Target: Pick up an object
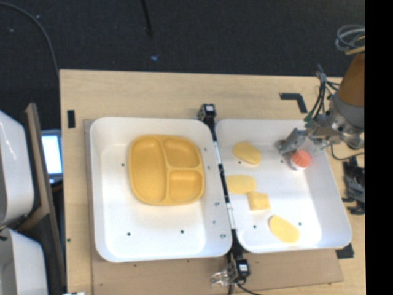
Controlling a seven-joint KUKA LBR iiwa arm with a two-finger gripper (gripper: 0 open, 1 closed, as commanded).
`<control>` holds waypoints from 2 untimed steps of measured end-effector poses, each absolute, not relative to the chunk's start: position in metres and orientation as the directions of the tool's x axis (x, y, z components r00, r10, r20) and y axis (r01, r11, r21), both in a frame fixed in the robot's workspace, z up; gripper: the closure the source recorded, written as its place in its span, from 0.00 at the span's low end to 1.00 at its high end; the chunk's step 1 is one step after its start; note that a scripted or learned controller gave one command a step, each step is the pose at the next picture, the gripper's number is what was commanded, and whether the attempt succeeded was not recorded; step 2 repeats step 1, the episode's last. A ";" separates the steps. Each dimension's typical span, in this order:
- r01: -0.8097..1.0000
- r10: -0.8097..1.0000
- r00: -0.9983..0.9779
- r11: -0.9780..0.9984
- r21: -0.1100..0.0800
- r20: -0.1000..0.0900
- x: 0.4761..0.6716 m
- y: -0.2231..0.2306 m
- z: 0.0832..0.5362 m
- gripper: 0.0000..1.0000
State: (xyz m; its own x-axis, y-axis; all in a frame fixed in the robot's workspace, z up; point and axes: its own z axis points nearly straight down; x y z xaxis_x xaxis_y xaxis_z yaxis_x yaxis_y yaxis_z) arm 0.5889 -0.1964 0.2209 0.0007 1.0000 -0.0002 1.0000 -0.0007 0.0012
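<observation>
Pincer [293, 145] low at right bin's [319, 235] far end, finger state impossible to tell; small red ball [301, 159] just beside, toward near side, maybe touching. Short drop needed.

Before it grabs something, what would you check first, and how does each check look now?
1. Gripper over the right bin: ok.
2. Red piece close beside the gripper: ok.
3. Red piece between the fingers: cannot tell.
4. Four yellow pieces, the nearest, lie apart from the gripper: ok.
5. Yellow tray sits in the left bin, out of the way: ok.
</observation>
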 end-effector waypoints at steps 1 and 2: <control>0.999 0.999 0.041 -0.041 0.001 0.000 0.546 -0.187 0.234 0.00; 0.999 0.999 0.041 -0.041 0.001 0.000 0.546 -0.187 0.234 0.00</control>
